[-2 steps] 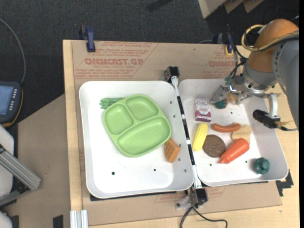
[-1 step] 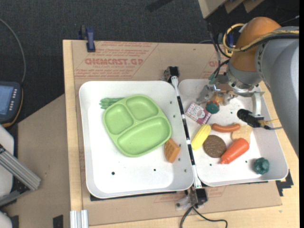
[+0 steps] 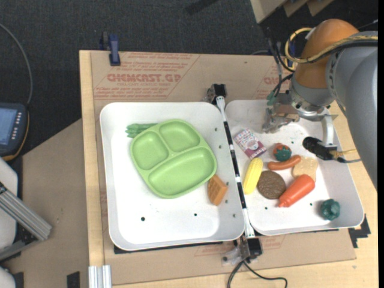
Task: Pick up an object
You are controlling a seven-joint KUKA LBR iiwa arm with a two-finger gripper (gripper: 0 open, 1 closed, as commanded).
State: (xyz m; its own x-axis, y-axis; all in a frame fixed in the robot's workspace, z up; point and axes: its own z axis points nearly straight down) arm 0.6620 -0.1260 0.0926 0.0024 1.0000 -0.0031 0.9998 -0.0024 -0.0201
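Cardboard backs 2 white bins [image 3: 114, 179] across our frame. Left: a green divided plate [image 3: 173, 157] and a waffle piece [image 3: 217, 190]. Right: toy corn [image 3: 252, 175], a carrot [image 3: 296, 190] and more food under the gripper [image 3: 277, 120], upper right.

We list two shallow white bins side by side. Left bin [image 3: 120, 179]: green three-compartment plastic plate [image 3: 173, 157]; orange bread-like wedge [image 3: 217, 190] just right-near of it. Right bin [image 3: 348, 212]: yellow toy corn cob [image 3: 253, 175] left; orange toy carrot [image 3: 296, 191] right of the round brown toy patty [image 3: 271, 184].
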